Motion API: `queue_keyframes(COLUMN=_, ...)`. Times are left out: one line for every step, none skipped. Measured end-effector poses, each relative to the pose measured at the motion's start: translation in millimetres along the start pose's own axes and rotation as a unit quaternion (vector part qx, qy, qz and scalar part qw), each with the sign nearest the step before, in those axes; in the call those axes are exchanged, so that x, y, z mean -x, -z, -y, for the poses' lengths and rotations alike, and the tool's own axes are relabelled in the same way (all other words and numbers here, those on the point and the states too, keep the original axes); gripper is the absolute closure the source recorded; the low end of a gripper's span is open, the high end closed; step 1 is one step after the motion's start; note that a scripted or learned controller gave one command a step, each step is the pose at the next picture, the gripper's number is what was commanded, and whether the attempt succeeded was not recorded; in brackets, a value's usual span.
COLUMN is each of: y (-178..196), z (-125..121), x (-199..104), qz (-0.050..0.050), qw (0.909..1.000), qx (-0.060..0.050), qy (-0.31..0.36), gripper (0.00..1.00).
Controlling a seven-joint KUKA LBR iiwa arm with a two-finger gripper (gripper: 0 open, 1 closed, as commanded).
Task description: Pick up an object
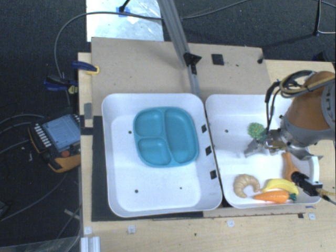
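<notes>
Along the right white bin's (231, 114) near edge lie a tan croissant (245, 184), an orange carrot (273, 196) and a yellow banana (282, 185). Farther back, the small green broccoli-like piece (256, 129) sits just beside the gripper (254, 147); whether it grips anything cannot be told.

- We see a blue divided plate (166, 136) lying in the left white bin (121, 193).
- The desk (136, 67) is a tan board under both bins, with a small black square (218, 60) near its far edge.
- A grey pole (176, 28) slants across the desk's far side to a black clamp (191, 60).
- Left of the desk, on dark carpet (31, 46), lie a blue-screened handheld unit (56, 136) with an orange base and blue-and-yellow clamps (71, 77).
- A shiny sheet (123, 12) lies beyond the desk.
</notes>
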State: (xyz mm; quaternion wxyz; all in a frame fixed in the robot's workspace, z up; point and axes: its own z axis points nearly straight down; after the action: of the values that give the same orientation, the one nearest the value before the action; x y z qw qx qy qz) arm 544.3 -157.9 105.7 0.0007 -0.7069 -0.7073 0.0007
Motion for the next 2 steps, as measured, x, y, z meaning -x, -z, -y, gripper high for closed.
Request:
queue_keyframes(y=-18.6, z=-2.1, x=0.4, qz=0.0, qw=1.0, qx=0.003, qy=0.0, gripper=0.0)
queue_keyframes(y=-6.0, z=-4.5, x=0.7, qz=0.001, qw=1.0, qx=0.007, qy=0.0, gripper=1.0)
